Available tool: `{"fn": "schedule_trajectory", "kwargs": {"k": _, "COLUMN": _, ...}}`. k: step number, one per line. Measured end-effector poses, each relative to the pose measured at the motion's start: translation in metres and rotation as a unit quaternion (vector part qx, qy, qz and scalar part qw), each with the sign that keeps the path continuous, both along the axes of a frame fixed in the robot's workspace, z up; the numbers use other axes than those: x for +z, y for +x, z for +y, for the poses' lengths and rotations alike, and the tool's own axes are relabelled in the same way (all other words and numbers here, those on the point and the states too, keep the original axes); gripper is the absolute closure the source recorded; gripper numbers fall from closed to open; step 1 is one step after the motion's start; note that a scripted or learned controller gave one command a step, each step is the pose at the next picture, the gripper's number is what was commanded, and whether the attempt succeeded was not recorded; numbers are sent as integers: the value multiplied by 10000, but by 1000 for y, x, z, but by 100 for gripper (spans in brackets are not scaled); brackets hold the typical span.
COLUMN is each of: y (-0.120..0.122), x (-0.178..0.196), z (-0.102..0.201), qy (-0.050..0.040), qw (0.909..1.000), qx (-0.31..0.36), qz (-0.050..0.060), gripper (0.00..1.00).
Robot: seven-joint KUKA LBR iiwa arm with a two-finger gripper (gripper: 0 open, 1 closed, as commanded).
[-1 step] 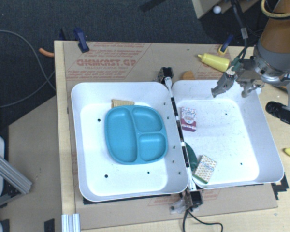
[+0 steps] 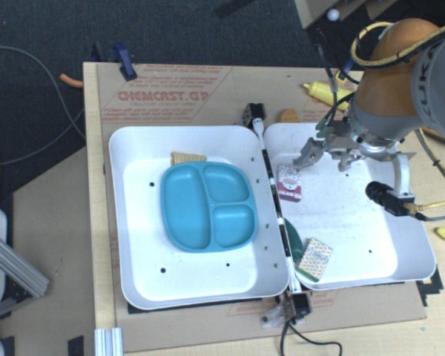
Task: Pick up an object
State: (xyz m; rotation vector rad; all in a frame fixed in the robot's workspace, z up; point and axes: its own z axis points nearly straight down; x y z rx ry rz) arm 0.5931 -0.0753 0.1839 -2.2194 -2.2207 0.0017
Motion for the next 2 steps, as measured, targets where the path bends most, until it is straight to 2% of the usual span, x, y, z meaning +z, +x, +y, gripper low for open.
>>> {"fn": "schedule_trajectory", "kwargs": {"k": 1, "y": -81, "x": -100, "z": -50, "qy": -3, "qw": 10000, "qx": -11, "qz": 0, "gripper": 0}}
{"fn": "schedule_trajectory", "kwargs": {"k": 2, "y": -19, "x": -99, "z": -29, "qy": -2, "qw": 10000, "qx": 2, "qz": -16, "gripper": 0}}
